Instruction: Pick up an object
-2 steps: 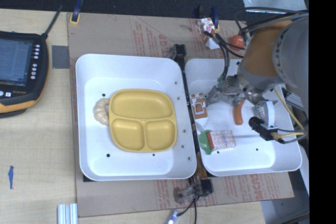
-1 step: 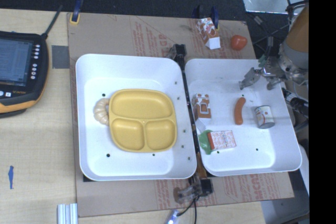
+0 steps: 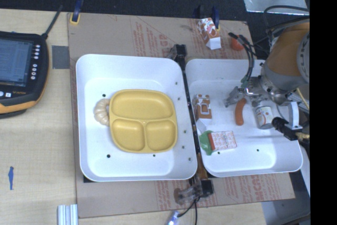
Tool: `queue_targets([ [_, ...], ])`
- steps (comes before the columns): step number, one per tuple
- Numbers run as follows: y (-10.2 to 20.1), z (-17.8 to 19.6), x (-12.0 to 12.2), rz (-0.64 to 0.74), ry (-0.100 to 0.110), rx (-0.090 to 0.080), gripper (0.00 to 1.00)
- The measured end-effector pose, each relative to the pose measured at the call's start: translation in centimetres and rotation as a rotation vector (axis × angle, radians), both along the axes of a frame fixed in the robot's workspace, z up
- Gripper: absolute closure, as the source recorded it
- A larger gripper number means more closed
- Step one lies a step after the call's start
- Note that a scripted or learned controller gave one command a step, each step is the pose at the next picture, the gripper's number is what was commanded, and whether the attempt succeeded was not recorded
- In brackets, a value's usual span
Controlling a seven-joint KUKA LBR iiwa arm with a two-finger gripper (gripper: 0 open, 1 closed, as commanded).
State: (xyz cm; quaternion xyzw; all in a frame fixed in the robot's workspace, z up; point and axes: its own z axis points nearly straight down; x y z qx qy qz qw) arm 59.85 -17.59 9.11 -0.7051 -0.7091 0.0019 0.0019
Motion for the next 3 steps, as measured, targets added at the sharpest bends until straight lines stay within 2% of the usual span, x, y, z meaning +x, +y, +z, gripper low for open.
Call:
queue_targets([
  [1, -0.1, 1.1, 0.0, 0.002, 0.000, -0.001, 1.00],
  [2, 5.5, 4.4, -0.3, 0.001, -0.001, 0.000, 1.00],
  [3, 12.0, 10.1, -1.2, 0.000, -0.002, 0.000, 1.00],
])
